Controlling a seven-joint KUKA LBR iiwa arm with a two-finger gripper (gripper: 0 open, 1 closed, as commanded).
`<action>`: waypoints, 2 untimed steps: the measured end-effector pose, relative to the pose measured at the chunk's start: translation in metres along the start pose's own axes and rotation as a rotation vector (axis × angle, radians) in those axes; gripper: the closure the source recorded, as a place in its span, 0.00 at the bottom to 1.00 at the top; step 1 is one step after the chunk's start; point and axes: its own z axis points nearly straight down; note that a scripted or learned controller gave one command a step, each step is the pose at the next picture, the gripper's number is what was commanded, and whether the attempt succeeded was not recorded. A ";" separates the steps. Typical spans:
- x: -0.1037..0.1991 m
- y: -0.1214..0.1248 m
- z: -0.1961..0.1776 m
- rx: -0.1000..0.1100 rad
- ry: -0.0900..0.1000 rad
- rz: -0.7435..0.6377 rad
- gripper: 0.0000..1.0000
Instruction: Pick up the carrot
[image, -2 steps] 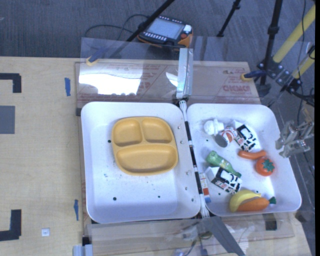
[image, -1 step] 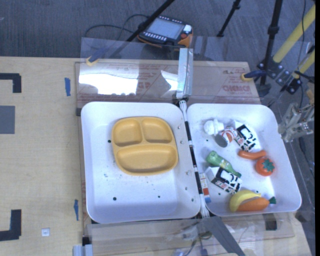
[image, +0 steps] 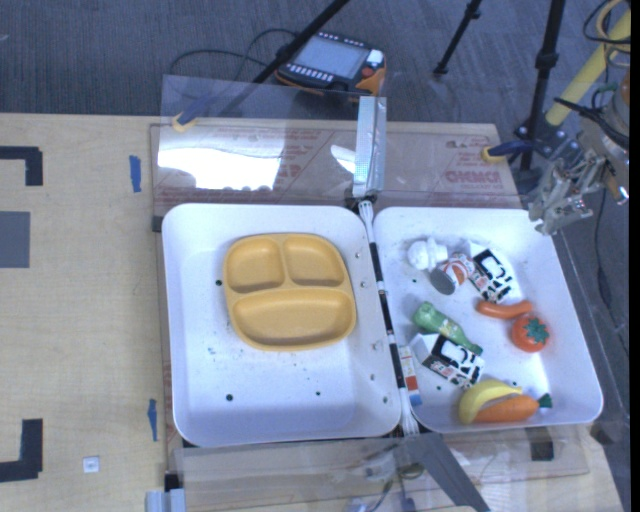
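The carrot, orange with a small green stub at its right end, lies near the front edge of the right bin, pressed against a yellow banana on its left. My gripper hangs above the bin's far right corner, well away from the carrot and high over the bench. Nothing is seen in its grasp.
The right bin also holds a red tomato, a slim orange piece, a green bottle-like toy, two black-and-white cartons and a white lump. A yellow divided plate sits in the left bin.
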 end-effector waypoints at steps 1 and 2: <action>0.022 -0.003 -0.061 0.001 -0.002 -0.291 1.00; 0.050 0.002 -0.033 -0.004 0.005 -0.230 1.00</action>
